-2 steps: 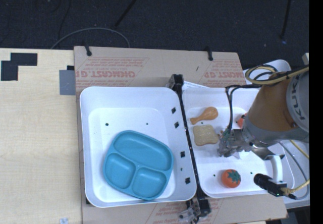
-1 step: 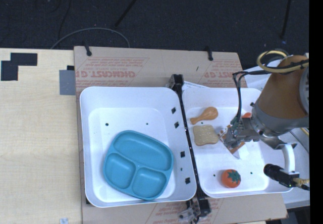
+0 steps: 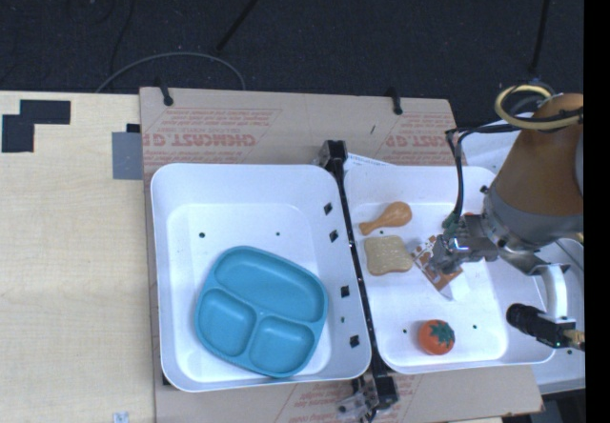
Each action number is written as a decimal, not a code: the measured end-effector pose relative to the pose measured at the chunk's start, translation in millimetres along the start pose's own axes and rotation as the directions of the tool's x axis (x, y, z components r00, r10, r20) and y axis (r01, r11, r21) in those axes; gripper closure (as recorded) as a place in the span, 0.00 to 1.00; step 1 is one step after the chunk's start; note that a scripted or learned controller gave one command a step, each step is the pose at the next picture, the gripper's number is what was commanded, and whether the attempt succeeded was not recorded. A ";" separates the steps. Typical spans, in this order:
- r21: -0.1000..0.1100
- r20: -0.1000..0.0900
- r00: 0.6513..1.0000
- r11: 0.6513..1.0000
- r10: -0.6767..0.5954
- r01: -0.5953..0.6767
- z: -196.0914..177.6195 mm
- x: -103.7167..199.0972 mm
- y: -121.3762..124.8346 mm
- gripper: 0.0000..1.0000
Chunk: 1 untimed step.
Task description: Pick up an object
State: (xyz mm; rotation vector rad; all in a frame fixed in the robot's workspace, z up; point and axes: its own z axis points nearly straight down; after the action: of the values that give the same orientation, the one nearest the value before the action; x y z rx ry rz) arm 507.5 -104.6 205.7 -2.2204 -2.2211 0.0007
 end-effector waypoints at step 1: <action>0.002 -0.002 1.000 1.000 -0.003 0.003 5.8 43.4 16.7 1.00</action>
State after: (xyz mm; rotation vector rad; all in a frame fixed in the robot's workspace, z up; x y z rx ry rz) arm 524.2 -61.1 199.9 -2.2150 -2.2232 0.0008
